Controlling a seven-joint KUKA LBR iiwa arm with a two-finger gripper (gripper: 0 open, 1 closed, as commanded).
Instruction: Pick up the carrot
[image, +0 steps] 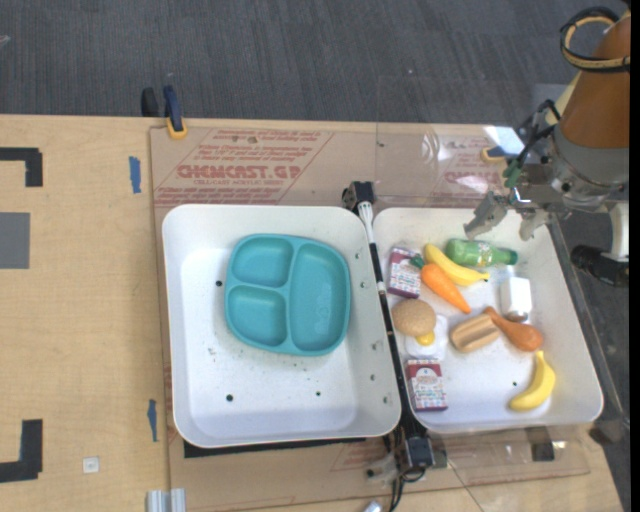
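Above the right bin's (575, 330) far edge we are seeing the hand (508, 215) hovering spread and holding nothing, the orange carrot (445, 286) lying crowded among toys.

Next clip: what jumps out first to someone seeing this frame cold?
The teal divided plate sits alone in the left bin. The right bin is crowded with toy food, the orange carrot lying near its far side beside a yellow banana. The gripper hovers above that bin's far edge.
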